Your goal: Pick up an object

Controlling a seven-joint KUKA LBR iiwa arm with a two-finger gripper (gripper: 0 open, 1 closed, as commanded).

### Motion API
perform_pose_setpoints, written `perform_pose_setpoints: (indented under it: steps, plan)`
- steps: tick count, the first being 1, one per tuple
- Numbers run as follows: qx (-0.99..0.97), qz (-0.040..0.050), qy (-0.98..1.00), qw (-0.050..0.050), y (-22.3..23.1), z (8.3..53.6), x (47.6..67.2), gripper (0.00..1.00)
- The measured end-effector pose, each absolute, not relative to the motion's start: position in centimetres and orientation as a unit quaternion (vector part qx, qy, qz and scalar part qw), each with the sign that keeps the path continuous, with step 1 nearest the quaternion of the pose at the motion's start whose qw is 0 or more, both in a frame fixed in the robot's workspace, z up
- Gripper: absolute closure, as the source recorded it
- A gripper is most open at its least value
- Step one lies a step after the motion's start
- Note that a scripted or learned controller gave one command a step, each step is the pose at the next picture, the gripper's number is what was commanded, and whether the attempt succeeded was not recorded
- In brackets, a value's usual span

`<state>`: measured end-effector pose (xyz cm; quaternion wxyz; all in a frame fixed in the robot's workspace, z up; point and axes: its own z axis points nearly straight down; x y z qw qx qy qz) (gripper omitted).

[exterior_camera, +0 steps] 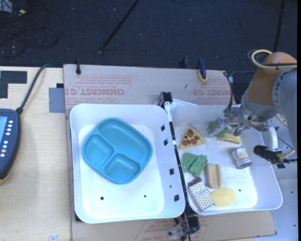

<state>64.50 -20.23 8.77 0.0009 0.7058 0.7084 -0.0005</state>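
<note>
step: reach phase of the pick, judged; claw (230,123) low in the upper part of the right shallow white bin (271,197), nothing seen lifted
arm: grey KUKA arm with orange band (268,82), in from the right, wrist bent down over the bin's far right corner
claw state: cannot tell, tip buried in clutter and blurred
likely target: small green-and-yellow flat toy piece (226,134) right at the claw tip; touching or just above, can't say
other pickables, right bin: triangular pizza-slice toy with red dots (191,137) near the divider; small silver tin can on its side (241,157) near the right wall; green leafy toy (194,162) mid-bin; tan hot-dog bun toy (213,175) just beside it; yellow lemon-shaped toy (223,197) and checkered blue-white packet (201,195) at the near edge, touching or nearly so
left bin: shallow white bin (85,195) with light-blue three-compartment plastic plate (117,149), well apart from the claw
bench: cardboard-covered bench (115,87) under both bins
next move needs: settle on the green-yellow piece, close around it, straight lift; thin flat item, so low approach and centred grip likely needed
risk: slip-out or an empty close, judged
</note>
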Motion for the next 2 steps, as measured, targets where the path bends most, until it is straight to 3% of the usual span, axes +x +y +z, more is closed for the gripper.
perform_pose_setpoints:
  steps: [1, 2]
  plan:
    - [0.705, -0.0015, 0.709, -0.001, -20.25, 9.57, 64.47, 1.0]
    - [0.705, -0.0017, 0.709, -0.001, -20.23, 9.52, 64.46, 0.0]
